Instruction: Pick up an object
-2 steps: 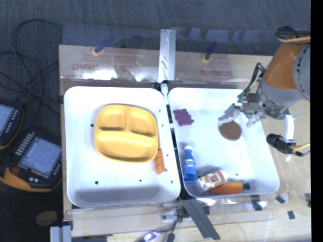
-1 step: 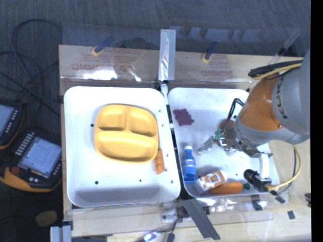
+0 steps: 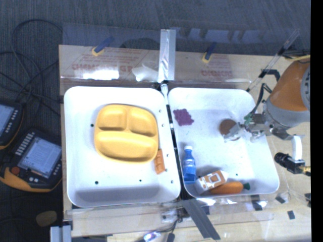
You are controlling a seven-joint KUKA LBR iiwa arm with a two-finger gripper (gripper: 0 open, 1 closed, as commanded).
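Note:
The right bin (image 3: 262,150) holds several objects. A purple bunch of grapes (image 3: 183,117) lies near its back left. A brown round object (image 3: 226,126) sits in the middle toward the right. A blue bottle (image 3: 189,164) lies by the left wall. A small orange-and-white carton (image 3: 211,179) and an orange carrot (image 3: 228,187) rest along the front wall. My gripper (image 3: 237,131) reaches in from the right and sits low, right against the brown round object's right side. The arm's orange band (image 3: 291,88) is above the bin's right edge.
The left bin (image 3: 81,180) holds a yellow compartment tray (image 3: 126,132) and a small orange piece (image 3: 159,161) by the dividing wall. Cables and a handheld pendant (image 3: 30,160) lie on the floor at left. Black hardware (image 3: 287,161) sticks out beside the right bin.

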